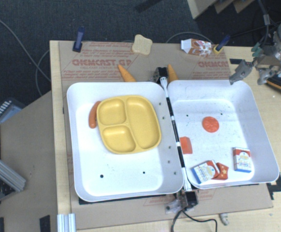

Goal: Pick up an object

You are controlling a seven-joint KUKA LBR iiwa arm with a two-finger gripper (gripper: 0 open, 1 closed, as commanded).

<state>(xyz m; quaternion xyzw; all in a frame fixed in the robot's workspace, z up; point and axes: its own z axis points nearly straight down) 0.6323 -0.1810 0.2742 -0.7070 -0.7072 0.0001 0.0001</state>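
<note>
At the far left we see a grey rail [5,170] lying aslant off the bench. On the brown board [58,129] a blue clip [78,39] sits at the back left corner, and a slice of bread [142,44] lies further along the back edge. Just behind the left bin [126,182] a carrot [126,73] rests on the board, its tip almost at the bin's rim.

In the left bin we find a yellow tray [128,123] with three compartments, and a sausage [93,115] lying against its left side — touching it, as far as we can tell.

A second carrot [172,73] lies behind the seam where the two bins meet, and a small packet [197,46] lies near the back edge.

In the right bin [256,110] an orange block [185,145] lies close to the left wall, a red disc [210,124] sits near the middle, and along the front edge we see a small carton [205,171] touching a red piece [222,171], with another carton [242,160] just to their right, apart from them.

The gripper [253,71] hangs over the bin's back right corner, well apart from every object — its two fingers spread apart, with nothing between them.
</note>
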